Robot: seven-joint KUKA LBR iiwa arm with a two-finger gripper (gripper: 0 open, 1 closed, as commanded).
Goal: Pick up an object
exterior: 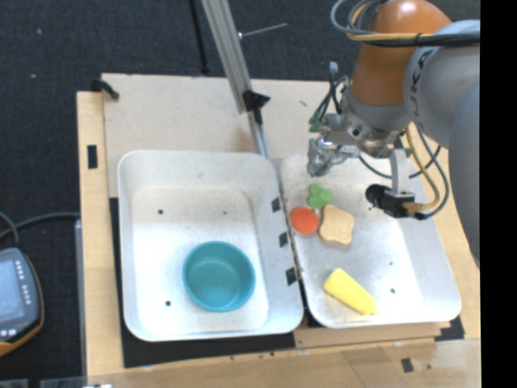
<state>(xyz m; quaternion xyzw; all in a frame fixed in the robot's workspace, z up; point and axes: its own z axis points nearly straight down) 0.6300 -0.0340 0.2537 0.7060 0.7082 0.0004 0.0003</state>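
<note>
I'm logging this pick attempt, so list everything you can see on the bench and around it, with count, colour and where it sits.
bins: two, white, side by side on the bench
bowl: one, teal, left bin, near its front
green toy: one, green, right bin, near the divide, just below the hand
round toy: one, orange-red, right bin, beside the tan piece
tan piece: one, tan, right bin, middle
yellow piece: one, yellow, right bin, front
metal pole: one, grey, slanting up from behind the bins
handheld device: one, grey and orange, left edge
arm: one, grey with orange band, from the right
hand: one, metallic, over the right bin's back corner
</note>
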